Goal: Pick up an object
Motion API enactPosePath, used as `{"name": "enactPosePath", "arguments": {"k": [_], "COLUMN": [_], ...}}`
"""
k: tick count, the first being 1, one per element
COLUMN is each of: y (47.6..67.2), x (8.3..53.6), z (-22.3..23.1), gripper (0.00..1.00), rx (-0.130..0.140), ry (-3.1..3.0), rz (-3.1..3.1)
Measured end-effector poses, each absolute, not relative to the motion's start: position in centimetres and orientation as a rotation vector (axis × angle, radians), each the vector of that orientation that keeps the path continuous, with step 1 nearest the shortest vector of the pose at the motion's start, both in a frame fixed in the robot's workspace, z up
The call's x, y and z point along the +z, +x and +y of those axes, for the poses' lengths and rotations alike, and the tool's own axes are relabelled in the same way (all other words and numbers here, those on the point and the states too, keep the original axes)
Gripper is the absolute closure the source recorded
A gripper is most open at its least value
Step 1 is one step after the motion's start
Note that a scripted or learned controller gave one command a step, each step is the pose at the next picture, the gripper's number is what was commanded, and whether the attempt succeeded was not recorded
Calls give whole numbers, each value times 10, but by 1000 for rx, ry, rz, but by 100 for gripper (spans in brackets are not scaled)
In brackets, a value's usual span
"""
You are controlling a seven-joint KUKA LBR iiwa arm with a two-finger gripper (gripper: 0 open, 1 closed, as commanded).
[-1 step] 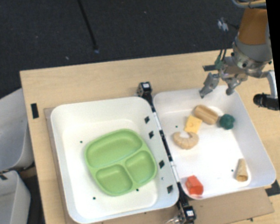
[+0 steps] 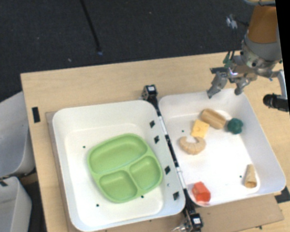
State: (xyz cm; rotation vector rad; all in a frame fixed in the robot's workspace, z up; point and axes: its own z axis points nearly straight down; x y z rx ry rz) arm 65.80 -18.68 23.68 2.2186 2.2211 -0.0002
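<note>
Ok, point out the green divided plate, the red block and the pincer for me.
green divided plate (image 2: 124, 167): camera view, on the ridge between its compartments.
red block (image 2: 200, 192): camera view, on its top face.
pincer (image 2: 227, 85): camera view, midway between the fingertips.

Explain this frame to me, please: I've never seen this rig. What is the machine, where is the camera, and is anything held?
One camera looks down at a slant on a bench with two white bins. The left bin holds a green tray. The right bin holds small toy foods: a bread roll, a yellow block, a green ball, a croissant, a red piece and a cone. The robot arm enters from the right; its gripper hangs open over the right bin's far edge, holding nothing.
</note>
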Motion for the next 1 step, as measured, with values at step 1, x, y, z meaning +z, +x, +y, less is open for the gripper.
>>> {"name": "enactPosePath", "arguments": {"k": [1], "y": [664], "x": [176], "z": [-188], "gripper": [0], "rx": [-4], "ry": [2218], "rz": [2225]}}
